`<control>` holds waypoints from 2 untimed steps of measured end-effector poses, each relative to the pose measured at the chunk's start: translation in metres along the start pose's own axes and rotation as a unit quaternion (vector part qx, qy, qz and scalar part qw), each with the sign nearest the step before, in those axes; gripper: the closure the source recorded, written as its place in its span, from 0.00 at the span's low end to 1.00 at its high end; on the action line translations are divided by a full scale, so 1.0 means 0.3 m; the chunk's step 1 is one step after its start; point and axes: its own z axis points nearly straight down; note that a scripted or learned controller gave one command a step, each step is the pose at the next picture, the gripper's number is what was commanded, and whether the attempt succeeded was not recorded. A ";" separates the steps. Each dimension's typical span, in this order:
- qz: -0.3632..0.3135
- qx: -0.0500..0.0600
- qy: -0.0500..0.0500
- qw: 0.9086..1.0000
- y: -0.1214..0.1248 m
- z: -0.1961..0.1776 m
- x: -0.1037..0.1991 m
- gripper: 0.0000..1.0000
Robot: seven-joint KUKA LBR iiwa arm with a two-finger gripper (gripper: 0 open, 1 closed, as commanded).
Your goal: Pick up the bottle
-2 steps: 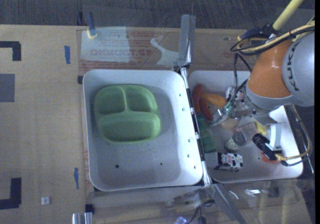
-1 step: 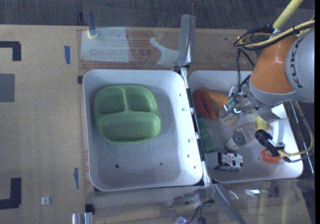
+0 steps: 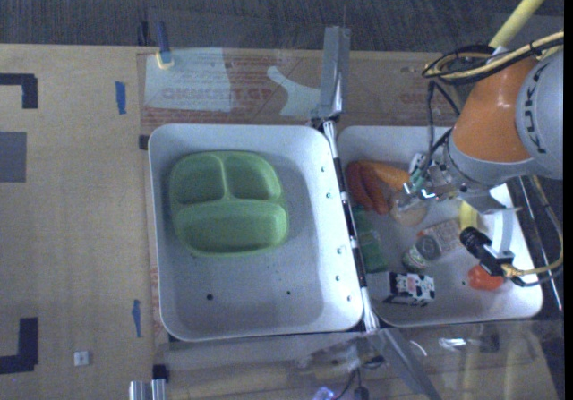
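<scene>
The small clear plastic bottle (image 3: 431, 242) lies on its side in the right white bin (image 3: 528, 304), beside an orange toy (image 3: 374, 185). The two-finger gripper (image 3: 419, 185) hangs just above-left of it (fingers' state: cannot tell); a green sectioned tray (image 3: 229, 201) fills the left bin (image 3: 179, 318)

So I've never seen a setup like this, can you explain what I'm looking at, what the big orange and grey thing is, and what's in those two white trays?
One camera fixed above a bench looks down at a slant. The orange and grey thing is a robot arm reaching in from the right; its gripper sits low over the right bin. I can't tell whether it holds anything. That bin holds a jumble: a small bottle lying on its side, an orange-red item, a red piece and a black-and-white object. The left bin holds a green divided plate. The arm's job is to pick up the bottle.
</scene>
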 end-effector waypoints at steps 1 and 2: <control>0.120 0.006 0.005 0.993 0.051 0.077 0.023 1.00; 0.118 0.005 0.004 0.993 0.055 0.046 0.022 1.00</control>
